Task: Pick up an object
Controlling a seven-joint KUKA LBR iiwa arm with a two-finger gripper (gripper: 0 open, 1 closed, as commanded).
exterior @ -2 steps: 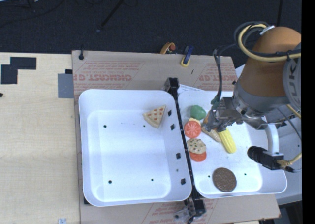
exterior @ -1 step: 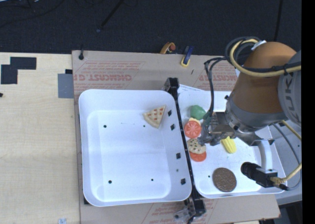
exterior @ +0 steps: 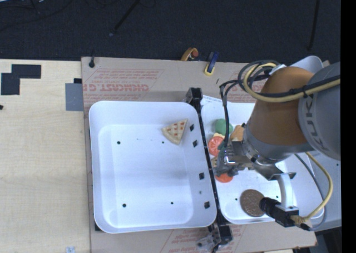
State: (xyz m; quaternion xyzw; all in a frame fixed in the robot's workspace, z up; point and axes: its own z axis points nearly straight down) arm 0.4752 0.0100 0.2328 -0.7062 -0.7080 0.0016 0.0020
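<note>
Two shallow white bins of smooth, glossy plastic with rounded corners sit side by side on the pale wooden bench (exterior: pixel 39 152), resting on a flat brown cardboard sheet (exterior: pixel 139 82) printed with red lettering. Over the right bin (exterior: pixel 311 191) hangs the pincer (exterior: pixel 227 160), a dark metal assembly under the arm's (exterior: pixel 281 118) broad orange band and grey shell; whether it is spread or pressed together cannot be told, since the wrist and cabling cover it from above. Just beside the pincer, toward the dividing rims, lies a round red-orange piece (exterior: pixel 216 145) like a tomato slice, and just above that a small green rounded object (exterior: pixel 221 126). A second red piece (exterior: pixel 224 178) peeks out right beneath the pincer. Below and slightly to the right of the pincer lies a flat brown disc (exterior: pixel 252 202), matte, like a cookie. Black and yellow cables (exterior: pixel 253 77) loop over the wrist and hide much of the right bin. Well to the left of the pincer, the left bin (exterior: pixel 105 191) holds a tan wedge with a red grid pattern (exterior: pixel 176 131), like a waffle slice, near its upper right corner. Black clips (exterior: pixel 194 96) join the two rims.
</note>
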